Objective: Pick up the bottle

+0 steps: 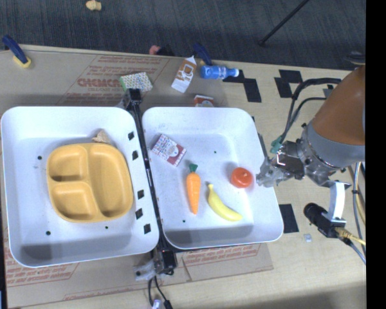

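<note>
Camera view, bottle (219,72) outside bins, carton (184,74) beside it, hand (268,176) grip state unclear

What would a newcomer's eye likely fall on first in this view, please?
Probably the yellow divided plate in the left bin, then the carrot, banana and tomato in the right bin. The gripper sits at that bin's right rim; the blue bottle lies behind the bins.

Robot lab (taped bench (296,89), bins (26,124))

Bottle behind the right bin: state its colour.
The bottle is blue with a pale cap end, lying on the bench in the camera view.
</note>
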Controlling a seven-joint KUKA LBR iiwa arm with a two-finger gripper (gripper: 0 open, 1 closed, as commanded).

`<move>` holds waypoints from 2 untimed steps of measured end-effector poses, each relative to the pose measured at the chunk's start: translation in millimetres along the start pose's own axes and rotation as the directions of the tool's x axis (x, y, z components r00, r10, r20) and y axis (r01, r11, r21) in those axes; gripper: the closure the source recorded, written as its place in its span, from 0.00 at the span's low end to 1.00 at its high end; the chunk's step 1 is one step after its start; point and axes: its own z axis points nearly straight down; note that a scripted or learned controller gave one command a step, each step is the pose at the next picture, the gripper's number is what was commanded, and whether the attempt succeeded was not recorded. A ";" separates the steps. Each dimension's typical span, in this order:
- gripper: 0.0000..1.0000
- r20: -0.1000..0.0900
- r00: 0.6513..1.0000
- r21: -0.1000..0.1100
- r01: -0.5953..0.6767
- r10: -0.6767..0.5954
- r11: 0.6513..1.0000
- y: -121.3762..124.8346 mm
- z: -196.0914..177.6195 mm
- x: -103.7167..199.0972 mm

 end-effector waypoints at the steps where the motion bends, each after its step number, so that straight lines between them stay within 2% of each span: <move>1: 1.00 0.000 0.997 -0.001 -0.079 0.079 0.997 -5.6 51.9 24.2; 2: 1.00 0.000 0.932 -0.002 -0.362 0.362 0.932 -1.3 50.0 6.0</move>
